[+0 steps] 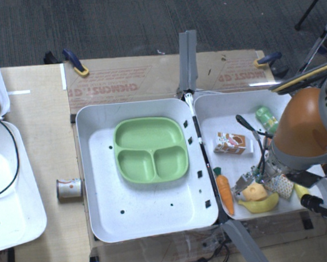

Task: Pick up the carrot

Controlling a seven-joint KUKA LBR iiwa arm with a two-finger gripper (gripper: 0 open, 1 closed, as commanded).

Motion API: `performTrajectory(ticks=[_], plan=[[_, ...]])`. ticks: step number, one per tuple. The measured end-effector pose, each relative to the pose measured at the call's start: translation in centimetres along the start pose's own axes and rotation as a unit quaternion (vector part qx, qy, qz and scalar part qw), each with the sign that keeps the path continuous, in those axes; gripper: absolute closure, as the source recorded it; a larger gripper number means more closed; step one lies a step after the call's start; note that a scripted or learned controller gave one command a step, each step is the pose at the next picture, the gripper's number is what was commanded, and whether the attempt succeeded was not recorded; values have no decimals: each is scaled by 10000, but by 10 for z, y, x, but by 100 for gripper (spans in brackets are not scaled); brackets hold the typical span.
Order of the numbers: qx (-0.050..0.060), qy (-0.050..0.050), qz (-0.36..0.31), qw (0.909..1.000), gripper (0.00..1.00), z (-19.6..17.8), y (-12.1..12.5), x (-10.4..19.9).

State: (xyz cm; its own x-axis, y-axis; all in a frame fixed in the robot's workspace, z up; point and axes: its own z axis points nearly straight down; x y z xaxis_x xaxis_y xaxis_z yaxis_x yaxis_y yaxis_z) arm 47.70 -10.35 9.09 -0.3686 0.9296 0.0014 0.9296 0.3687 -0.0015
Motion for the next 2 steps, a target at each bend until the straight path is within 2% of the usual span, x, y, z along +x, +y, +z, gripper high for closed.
performTrajectory(ticks=[1, 2], plan=[[-3, -2, 17, 10000, 100, -9, 0, -1], [-3, -2, 13, 10000, 0, -9, 0, 0]])
